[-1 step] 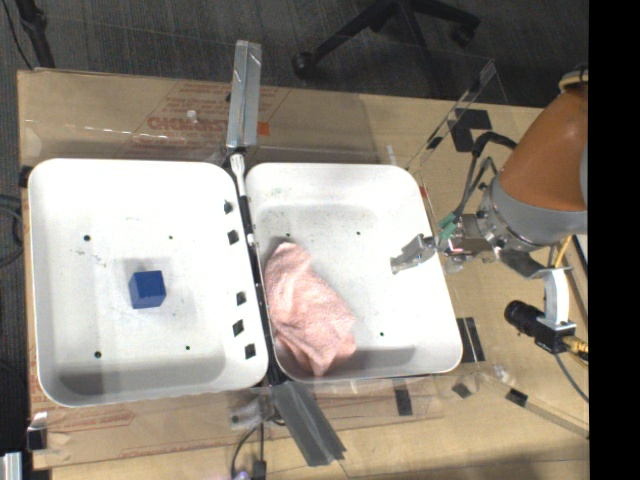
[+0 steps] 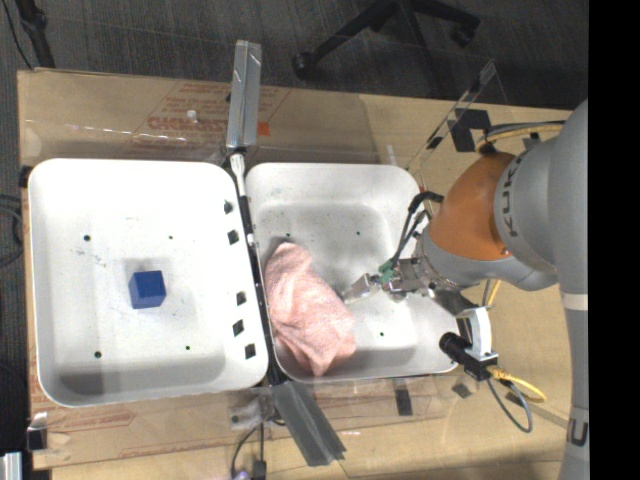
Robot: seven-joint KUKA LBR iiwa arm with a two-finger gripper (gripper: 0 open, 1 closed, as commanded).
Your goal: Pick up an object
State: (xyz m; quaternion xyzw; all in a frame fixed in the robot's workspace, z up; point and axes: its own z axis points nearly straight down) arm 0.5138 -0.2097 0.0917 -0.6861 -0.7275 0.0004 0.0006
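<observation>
Grey-and-orange arm hangs highest over the right-hand white bin, its gripper low inside with nothing visible between it, open or closed I cannot tell, and the crumpled pink cloth lies just to its left, long axis running along the divider, the small blue cube well apart in the left-hand white bin.

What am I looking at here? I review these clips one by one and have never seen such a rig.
This is one fixed camera looking down at a slant on a bench with two shallow white bins. The grey machine with the orange band is a robot arm reaching in from the right. Its hand hangs low over the right bin, beside a crumpled pink cloth lying against that bin's left wall. I see nothing between its fingers. The left bin holds a small blue cube. The arm is meant to pick up an object.
</observation>
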